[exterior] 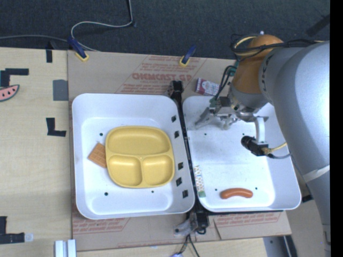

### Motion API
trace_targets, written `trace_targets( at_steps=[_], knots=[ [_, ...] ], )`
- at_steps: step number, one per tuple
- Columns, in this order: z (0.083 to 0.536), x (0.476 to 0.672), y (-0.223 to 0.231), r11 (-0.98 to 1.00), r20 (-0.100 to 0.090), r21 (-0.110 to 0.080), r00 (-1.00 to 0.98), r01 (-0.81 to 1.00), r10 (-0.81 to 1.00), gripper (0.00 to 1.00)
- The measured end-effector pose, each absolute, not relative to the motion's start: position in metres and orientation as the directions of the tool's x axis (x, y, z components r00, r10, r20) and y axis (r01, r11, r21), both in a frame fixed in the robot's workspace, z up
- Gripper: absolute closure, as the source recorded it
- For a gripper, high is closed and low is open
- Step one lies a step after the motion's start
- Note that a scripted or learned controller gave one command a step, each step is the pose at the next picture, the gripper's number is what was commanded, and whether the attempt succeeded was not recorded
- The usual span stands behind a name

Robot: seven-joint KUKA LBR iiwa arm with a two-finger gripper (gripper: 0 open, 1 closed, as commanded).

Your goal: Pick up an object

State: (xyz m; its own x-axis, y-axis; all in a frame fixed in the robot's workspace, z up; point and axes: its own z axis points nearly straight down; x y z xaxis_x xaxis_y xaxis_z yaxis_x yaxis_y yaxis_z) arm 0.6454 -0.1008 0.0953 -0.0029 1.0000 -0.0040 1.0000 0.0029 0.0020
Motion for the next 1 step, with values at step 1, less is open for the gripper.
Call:
trace_targets(
  at_steps=[1],
  knots=[
    [0.0861, 0.5450, -0.1090, -0.001, -0.001, 0.000, 0.001, 1.000, 1.000, 0.00]
  ],
)
